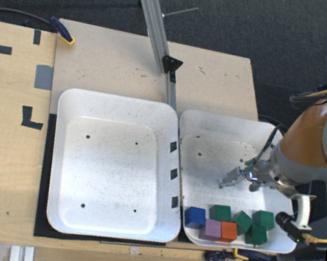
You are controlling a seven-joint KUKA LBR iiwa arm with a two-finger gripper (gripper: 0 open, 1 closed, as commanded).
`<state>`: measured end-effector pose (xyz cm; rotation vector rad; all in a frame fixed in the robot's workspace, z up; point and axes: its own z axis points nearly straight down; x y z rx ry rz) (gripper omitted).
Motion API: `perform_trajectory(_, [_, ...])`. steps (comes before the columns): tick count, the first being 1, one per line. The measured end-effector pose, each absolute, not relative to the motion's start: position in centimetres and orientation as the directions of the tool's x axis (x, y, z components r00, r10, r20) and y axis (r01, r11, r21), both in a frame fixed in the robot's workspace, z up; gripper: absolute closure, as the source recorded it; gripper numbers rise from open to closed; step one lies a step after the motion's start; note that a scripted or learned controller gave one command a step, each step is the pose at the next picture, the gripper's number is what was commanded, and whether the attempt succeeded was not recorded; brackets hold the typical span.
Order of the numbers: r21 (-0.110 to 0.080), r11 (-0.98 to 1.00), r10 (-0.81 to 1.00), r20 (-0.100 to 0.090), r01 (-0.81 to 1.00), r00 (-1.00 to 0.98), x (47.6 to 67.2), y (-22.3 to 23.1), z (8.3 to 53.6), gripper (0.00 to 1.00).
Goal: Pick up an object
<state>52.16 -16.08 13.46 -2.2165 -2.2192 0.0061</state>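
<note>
Several small blocks lie along the near edge of the right bin (212,134): a blue one (195,216), a purple one (213,229), an orange one (229,230) and several green ones (220,212). My gripper (228,181) hangs over the middle of the right bin, pointing down and to the left. It sits above and behind the row of blocks, apart from them. Nothing shows in it.
The left bin (63,142) stands beside the right one, and their walls meet in the middle. A grey metal rail (158,31) runs down from the top to the bins' junction. The arm's orange band (309,141) overhangs the right bin's right wall.
</note>
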Motion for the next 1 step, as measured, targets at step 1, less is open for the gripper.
perform_trajectory(1, [-0.004, 0.001, 1.0, 0.0, 1.0, -0.001, 52.07, -16.01, 8.94, 0.0])
